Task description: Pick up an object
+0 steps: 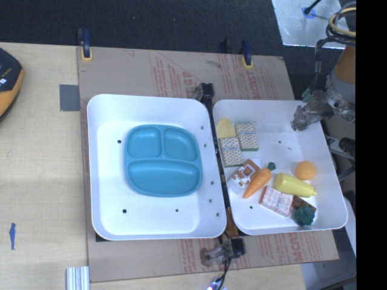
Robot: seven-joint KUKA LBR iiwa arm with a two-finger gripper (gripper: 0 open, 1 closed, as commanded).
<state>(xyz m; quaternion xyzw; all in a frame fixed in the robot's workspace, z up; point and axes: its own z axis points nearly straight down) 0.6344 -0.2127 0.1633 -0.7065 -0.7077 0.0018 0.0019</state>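
The right bin [275, 116] holds several toy foods. An orange carrot [259, 182] lies near its middle, with a yellow corn-like piece [294, 185] and an orange ball [306, 170] to its right. A pale yellow piece [225, 128] and two patterned blocks [247, 136] [230, 151] sit at the left side. A red-white box [277, 201] and a green piece [304, 215] lie near the front. My gripper [302, 118] hangs over the bin's far right edge, apart from all the objects.
The left bin [106, 216] carries a blue divided plate [162, 159]. Both bins rest on a cardboard sheet [157, 71] held by clamps at the back. A yellow-black object [7, 80] lies at the far left of the bench.
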